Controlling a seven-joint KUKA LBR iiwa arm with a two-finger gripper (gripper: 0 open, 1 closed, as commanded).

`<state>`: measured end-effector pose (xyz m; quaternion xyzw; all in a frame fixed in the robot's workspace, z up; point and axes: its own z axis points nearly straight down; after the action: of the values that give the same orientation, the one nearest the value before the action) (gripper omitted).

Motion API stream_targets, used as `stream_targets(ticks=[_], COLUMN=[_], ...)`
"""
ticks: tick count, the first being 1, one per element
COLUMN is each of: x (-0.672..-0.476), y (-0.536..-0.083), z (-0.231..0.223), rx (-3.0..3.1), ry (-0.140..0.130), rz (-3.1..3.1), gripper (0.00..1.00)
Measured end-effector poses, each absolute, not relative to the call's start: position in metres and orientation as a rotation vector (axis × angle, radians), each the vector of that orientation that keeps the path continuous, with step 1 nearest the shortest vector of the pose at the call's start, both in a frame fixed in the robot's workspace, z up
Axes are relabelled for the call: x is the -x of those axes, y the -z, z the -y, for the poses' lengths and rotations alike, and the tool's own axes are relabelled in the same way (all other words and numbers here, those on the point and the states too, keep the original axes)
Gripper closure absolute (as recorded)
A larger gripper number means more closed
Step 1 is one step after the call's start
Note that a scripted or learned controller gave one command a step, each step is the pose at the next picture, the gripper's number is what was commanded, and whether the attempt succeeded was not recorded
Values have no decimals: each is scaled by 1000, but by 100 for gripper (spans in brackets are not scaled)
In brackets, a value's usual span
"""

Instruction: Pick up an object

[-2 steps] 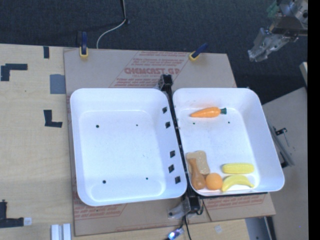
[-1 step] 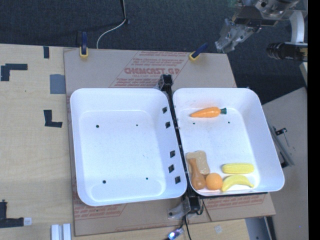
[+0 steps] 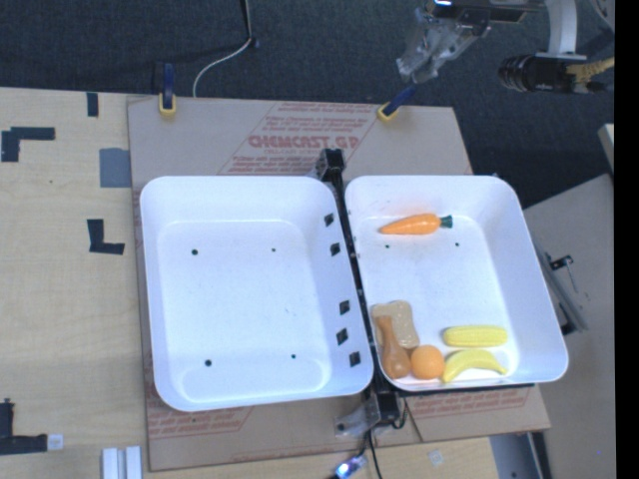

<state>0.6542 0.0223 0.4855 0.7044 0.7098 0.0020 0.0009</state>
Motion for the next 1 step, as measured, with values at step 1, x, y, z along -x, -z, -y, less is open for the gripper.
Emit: stream_targets(ticks=[1], x=[-652], y=[-538], z=[-115], rx=[-2209], ry=[-9], rz=[-2233], gripper=[100])
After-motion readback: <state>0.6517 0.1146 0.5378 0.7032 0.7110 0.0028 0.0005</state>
